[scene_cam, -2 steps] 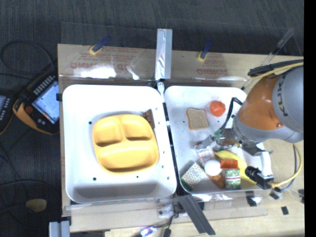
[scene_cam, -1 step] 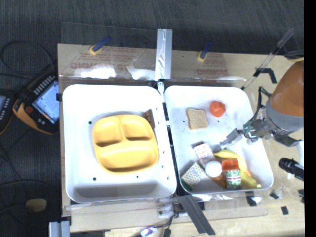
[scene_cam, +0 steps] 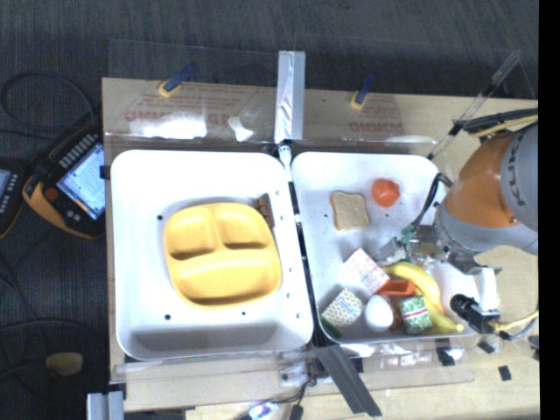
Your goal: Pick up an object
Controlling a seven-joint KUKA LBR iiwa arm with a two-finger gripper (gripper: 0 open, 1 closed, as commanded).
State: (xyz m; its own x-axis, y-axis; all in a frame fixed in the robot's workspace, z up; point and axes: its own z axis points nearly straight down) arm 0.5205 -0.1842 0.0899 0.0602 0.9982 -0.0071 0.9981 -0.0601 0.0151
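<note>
Two shallow white bins stand side by side on the bench. The left white bin (scene_cam: 131,234) holds a yellow plastic tray with compartments (scene_cam: 223,252). The right white bin (scene_cam: 306,191) holds the small things that the task may choose from. At its 12 o'clock lie a slice of toast-coloured toy bread (scene_cam: 350,209) and, just beside it toward 1 o'clock, a small round red-orange ball (scene_cam: 385,192).

Toward 6 o'clock there is a crowded group: a white packet with red print (scene_cam: 366,269), a round green and white patterned piece (scene_cam: 343,307), a white egg-shaped object (scene_cam: 378,313), a yellow banana (scene_cam: 429,289), and a small red and green piece (scene_cam: 414,311). These touch one another, or nearly so.

The grey arm with its orange band (scene_cam: 479,191) reaches in from 3 o'clock, and the gripper (scene_cam: 422,245) hangs over the upper end of the banana, near the packet. I cannot tell how the gripper is set, because the wrist covers it from above, and I see no object between it.

In my judgement the step in hand is the descent onto one thing of the group. To do it well, the gripper should come down straight on a single piece, probably the banana, across its narrow side, and should not press the neighbours.

What lies under the wrist is hidden, and the small red and green piece is too blurred to name.
</note>
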